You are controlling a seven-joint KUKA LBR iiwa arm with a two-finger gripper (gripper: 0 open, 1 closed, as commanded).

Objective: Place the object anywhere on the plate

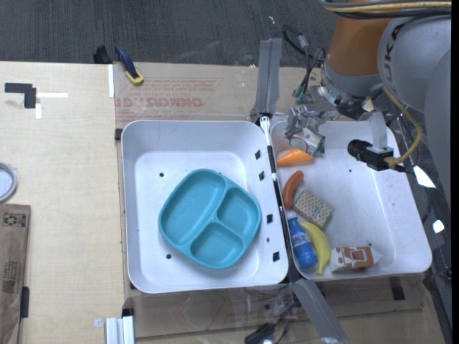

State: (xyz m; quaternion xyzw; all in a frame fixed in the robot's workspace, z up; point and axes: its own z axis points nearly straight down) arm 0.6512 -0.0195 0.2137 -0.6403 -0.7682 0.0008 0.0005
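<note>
Two white bins (136,192) | tan bench (57,149) | dark floor (143,13) | gripper (305,136) state unclear

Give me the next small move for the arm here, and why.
Probably lower the gripper onto the orange carrot-like piece just below it in the right bin. Nothing is visibly between its fingers, and the blue plate in the left bin holds no object yet.

Pale wood bench (64,192): two white bins (136,192) side by side, tape roll (6,183) at left edge.
</note>
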